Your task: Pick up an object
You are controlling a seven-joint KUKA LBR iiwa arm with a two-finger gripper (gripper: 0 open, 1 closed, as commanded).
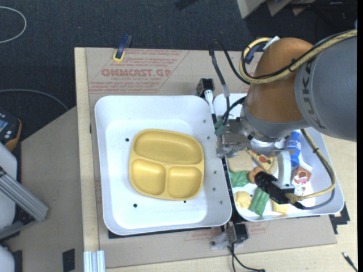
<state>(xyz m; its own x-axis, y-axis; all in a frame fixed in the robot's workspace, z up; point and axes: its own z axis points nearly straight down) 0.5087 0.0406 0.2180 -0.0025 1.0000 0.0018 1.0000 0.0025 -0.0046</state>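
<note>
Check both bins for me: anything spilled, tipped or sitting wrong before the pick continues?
Nothing stands out. The yellow divided tray lies flat inside the left bin, slightly turned but whole. The right bin holds a jumbled pile of small items, all inside its rim, with the arm low over them.

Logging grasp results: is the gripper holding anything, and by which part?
Cannot be told: the arm hangs over the right bin and hides any hold.

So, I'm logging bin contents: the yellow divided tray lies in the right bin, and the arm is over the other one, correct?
Not quite. The camera view shows the yellow divided tray lying in the left bin; the arm is over the other one, the right bin.
</note>
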